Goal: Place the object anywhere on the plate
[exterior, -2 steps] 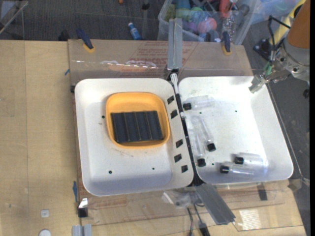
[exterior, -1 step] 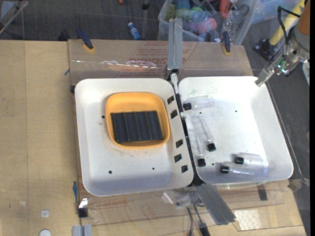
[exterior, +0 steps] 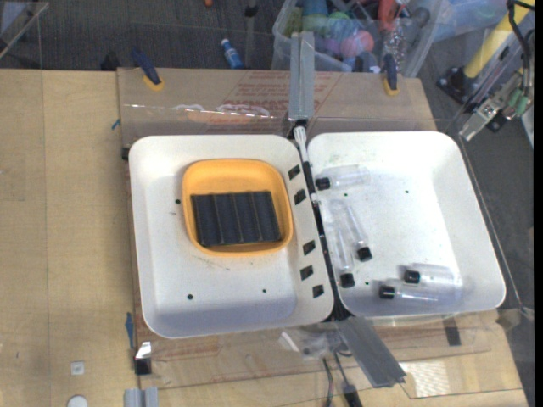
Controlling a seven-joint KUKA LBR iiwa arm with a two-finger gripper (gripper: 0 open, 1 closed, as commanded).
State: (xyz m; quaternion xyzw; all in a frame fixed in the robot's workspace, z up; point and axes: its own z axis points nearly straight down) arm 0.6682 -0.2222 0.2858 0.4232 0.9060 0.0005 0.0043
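An orange, rounded-square plate (exterior: 237, 172) lies in the left white bin (exterior: 161, 261), a little above the bin's middle. A flat black ribbed block (exterior: 236, 218) rests on the plate and covers most of its floor, slightly toward the near edge. In the right white bin (exterior: 441, 193) lie several clear plastic tubes with black caps. One tube (exterior: 341, 179) is near the bin's far left corner, one (exterior: 354, 233) sits mid-left, and a pair (exterior: 420, 282) lies near the front.
A black divider with clips (exterior: 307, 227) runs between the two bins. A grey metal bar (exterior: 300, 75) stands behind them. Bare wooden bench (exterior: 59, 227) spreads to the left. A crate of colourful toys (exterior: 365, 15) sits beyond the bench at the back.
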